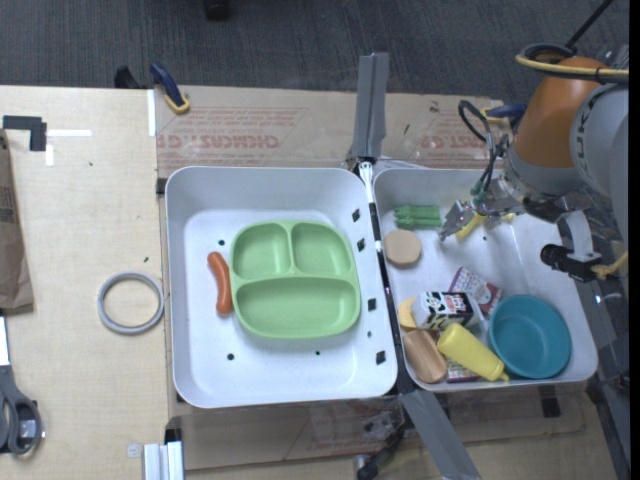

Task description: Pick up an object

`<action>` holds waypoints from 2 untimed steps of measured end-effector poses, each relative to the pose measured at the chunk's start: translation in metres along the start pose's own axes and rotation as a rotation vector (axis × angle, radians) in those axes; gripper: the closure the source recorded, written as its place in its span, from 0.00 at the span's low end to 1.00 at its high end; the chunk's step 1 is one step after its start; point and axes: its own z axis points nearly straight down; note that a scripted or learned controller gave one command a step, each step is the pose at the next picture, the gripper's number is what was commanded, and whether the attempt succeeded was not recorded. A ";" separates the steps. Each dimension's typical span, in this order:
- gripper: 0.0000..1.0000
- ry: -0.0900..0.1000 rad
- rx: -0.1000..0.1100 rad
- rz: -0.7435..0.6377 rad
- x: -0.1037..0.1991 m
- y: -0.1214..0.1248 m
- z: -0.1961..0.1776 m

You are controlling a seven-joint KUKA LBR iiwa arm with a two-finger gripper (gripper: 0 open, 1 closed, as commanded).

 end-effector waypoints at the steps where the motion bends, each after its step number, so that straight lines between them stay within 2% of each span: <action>1: 0.00 0.023 0.027 -0.035 -0.024 0.006 0.003; 2: 0.00 0.009 0.033 -0.170 -0.019 0.003 0.004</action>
